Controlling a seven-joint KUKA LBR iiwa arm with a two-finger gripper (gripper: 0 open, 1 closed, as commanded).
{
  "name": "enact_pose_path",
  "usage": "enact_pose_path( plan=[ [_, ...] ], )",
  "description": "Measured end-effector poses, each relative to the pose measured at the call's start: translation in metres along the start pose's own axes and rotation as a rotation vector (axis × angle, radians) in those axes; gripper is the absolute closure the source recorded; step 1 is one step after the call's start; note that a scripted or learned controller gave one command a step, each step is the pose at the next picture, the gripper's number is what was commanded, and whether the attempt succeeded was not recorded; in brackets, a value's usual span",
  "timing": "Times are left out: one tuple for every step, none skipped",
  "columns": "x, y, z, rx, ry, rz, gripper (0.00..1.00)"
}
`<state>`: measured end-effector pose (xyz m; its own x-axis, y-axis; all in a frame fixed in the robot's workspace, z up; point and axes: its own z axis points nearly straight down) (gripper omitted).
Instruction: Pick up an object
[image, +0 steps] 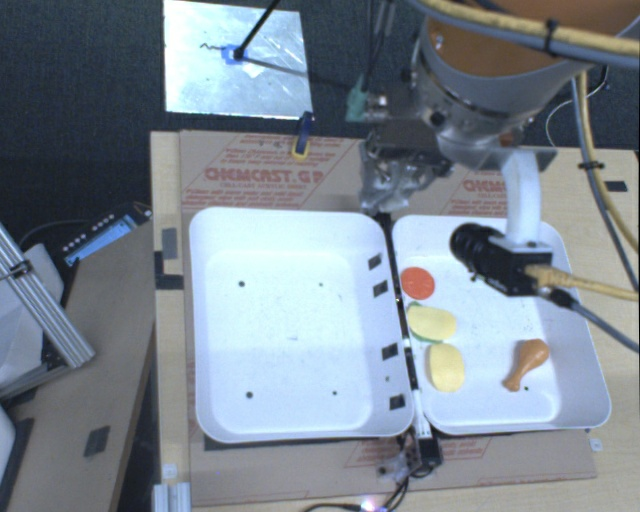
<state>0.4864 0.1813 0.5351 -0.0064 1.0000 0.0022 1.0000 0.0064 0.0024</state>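
In the camera view the claw (388, 195) hangs above the far rim where the two bins meet; whether it is apart or together I cannot tell. The shallow white right bin (570, 400) holds a red round disc (418, 284), two yellow oval pieces (432, 323) and an orange toy drumstick (526, 362).

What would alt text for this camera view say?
A robot arm hangs over two white bins; its gripper sits above their far edge. The right bin holds a red disc, two yellow pieces and a toy drumstick.

red disc (418, 284), two yellow pieces (432, 323), drumstick (526, 362), right bin (580, 400)
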Motion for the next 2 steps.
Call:
enact_pose_path(
  plan=[
    [0.018, 0.0, 0.0, 0.0, 0.0, 0.0, 1.0],
    [0.038, 0.0, 0.0, 0.001, 0.0, 0.0, 1.0]
  ],
)
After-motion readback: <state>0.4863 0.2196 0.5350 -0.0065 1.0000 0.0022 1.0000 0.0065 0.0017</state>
